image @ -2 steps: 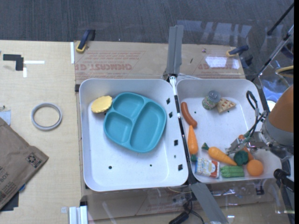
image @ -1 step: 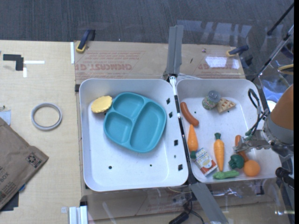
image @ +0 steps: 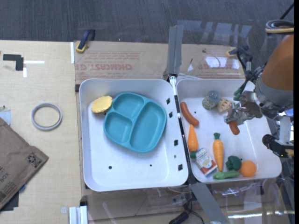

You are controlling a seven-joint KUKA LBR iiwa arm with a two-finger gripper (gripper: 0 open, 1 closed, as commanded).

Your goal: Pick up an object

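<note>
Two white bins sit side by side in the middle of the frame. The left bin [image: 93, 167] holds a teal plate [image: 135, 121] with three compartments, lying in its upper half, and a yellow piece [image: 101, 104] just touching the plate's upper left rim.

The right bin [image: 266, 146] holds the toy food. A sausage [image: 189, 114] lies on a slant near the bin's upper left, with a carrot [image: 192, 138] below it along the left wall. A small carton [image: 204, 160] lies just under that carrot. A second carrot [image: 217, 148] with a green top stands lengthwise at the bin's centre. At the lower right lie a broccoli [image: 233, 163], an orange [image: 248, 168] beside it, and a green pod [image: 225, 174] along the lower edge. Near the top are a grey jar [image: 212, 99] and a pale cracker-like piece [image: 224, 105] touching it.

The arm enters from the right of the frame, its orange band at the upper right. The gripper [image: 235, 119] hangs over the right bin's upper right part. A small red-brown piece [image: 234, 127] shows at its lower tip, just right of the second carrot's top; whether the jaws are closed on it or merely above it cannot be told, nor how far apart they stand.

Left of the bins, a tape ring [image: 46, 116] lies on the bench, with a cardboard box [image: 16, 160] at the lower left corner.
</note>
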